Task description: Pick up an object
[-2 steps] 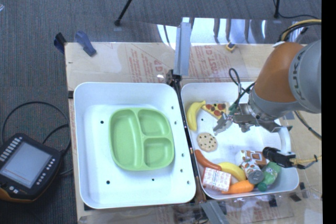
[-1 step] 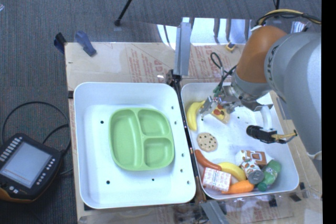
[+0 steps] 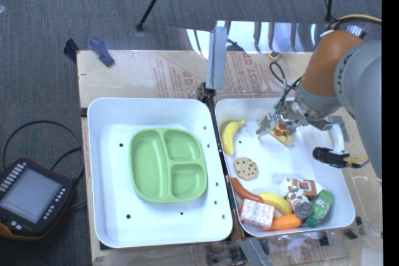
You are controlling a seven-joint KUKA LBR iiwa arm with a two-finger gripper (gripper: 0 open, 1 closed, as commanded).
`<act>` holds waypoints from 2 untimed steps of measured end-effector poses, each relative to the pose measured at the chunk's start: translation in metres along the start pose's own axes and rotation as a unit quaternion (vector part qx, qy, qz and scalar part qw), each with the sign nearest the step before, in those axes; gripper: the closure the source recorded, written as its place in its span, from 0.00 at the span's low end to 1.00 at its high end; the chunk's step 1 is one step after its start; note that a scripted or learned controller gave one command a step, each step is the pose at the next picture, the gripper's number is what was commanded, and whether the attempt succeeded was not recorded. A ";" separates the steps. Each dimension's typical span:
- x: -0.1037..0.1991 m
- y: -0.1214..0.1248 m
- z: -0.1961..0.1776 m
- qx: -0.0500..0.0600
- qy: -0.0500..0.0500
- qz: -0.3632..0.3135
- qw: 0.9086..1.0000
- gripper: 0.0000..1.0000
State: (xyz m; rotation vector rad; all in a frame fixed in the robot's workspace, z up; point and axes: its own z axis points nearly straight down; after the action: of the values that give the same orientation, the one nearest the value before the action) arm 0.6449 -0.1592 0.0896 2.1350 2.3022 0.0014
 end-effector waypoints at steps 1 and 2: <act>-0.041 -0.002 0.001 0.004 0.009 -0.102 0.995 0.00; -0.037 -0.003 -0.007 0.007 0.013 -0.104 0.994 1.00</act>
State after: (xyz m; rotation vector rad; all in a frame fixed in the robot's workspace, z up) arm 0.6449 -0.1968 0.0968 1.9012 2.5340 0.0124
